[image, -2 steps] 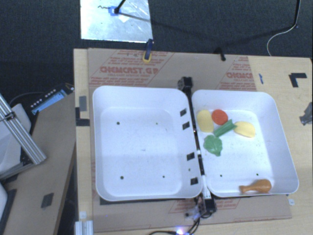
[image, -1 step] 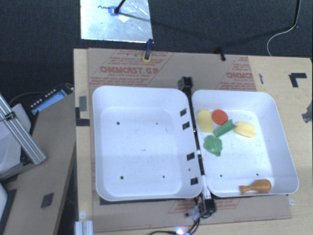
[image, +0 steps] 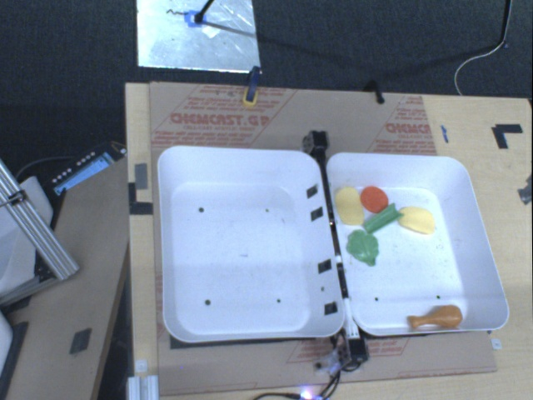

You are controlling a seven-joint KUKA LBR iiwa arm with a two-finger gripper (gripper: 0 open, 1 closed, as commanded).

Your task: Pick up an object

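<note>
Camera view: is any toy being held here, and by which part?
Nothing is held: the orange drumstick, green piece, red piece and yellow pieces all lie loose in the right bin.

Five toy foods point(image: 375, 222) (one drumstick point(image: 435, 317) apart) in right bin point(image: 479, 223).

You have open floor across the left bin point(image: 241, 244). In the right bin point(image: 466, 248), the toys cluster point(image: 379, 219) crowds the far left corner beside the dividing wall, and a drumstick point(image: 435, 317) lies along the near wall; the middle and right side stay open.
</note>
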